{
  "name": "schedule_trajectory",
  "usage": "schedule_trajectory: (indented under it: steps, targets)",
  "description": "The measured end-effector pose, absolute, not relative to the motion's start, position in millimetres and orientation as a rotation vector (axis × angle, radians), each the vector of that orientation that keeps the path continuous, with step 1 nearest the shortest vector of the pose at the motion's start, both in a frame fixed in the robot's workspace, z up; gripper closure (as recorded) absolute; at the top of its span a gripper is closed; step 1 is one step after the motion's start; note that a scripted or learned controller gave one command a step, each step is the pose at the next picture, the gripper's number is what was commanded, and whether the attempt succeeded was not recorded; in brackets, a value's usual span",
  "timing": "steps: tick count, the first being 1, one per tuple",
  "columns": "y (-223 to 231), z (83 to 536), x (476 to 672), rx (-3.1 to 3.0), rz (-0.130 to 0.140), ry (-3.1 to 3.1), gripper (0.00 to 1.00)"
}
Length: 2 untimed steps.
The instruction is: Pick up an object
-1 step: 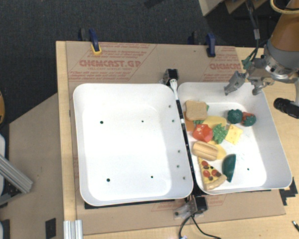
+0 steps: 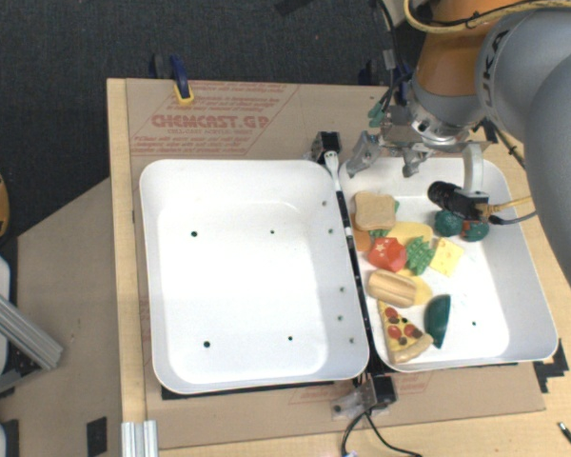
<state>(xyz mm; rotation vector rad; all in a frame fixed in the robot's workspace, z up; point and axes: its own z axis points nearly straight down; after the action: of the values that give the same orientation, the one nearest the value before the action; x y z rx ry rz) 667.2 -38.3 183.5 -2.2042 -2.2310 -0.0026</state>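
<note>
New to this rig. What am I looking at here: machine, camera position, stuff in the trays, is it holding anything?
This is a single camera fixed above a bench, looking down at a slant. The big grey shape with the orange band at top right is a robot arm reaching in from the right; its gripper hangs over the far edge of the right bin, open, and nothing shows between its fingers.

Two shallow white bins sit side by side on a brown board. The left bin shows bare white floor with a few small dark dots. The right bin holds toy food: a bread slice, a red pepper or tomato, a hot dog, a pizza slice, a yellow cheese wedge and some green and dark pieces.
</note>
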Motion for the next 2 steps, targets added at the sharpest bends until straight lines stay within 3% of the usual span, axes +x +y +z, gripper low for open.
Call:
schedule_trajectory:
  steps: [1, 2]
  targets:
    - [-68, 317, 668.6, -2.233, -0.016, -2.231, 0.00]
    - [-27, 186, 664.6, -2.211, 0.009, -2.219, 0.00]
